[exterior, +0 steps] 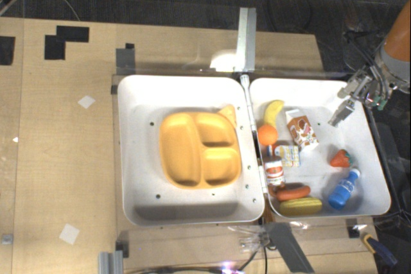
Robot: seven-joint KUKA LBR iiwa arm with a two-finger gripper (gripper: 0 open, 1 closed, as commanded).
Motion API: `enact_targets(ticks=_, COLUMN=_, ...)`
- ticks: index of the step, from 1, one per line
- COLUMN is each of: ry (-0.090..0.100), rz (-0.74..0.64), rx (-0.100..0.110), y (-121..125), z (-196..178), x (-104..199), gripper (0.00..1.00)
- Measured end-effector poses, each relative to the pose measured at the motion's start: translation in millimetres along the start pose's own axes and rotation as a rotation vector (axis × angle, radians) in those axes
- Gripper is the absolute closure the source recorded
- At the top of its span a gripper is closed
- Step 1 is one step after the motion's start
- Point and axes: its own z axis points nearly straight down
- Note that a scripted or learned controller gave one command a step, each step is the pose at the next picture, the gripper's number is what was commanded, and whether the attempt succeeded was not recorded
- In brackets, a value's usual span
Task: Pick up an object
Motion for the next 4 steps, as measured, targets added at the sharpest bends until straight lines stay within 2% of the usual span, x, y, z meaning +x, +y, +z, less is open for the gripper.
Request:
enact_targets(ticks=1, ry=-0.003, rz=-0.317, rx=-0.001, y=23.3, z=-32.3, x=-35.5, gripper=0.00)
enact_targets(ticks=2, ry=-0.004, rz=-0.108, rx=-0.001, y=9.9, z=83.6, x=-17.2, gripper=0.00)
enact_targets(ticks=3, ry=-0.003, rz=0.068, rx=-0.001, y=-0.6, z=24.7, x=0.0, gripper=0.00)
enact_targets(ticks=4, ry=-0.003, rz=-0.234, rx=0.000, y=1.9, z=-36.1, x=-3.7, gripper=0.00)
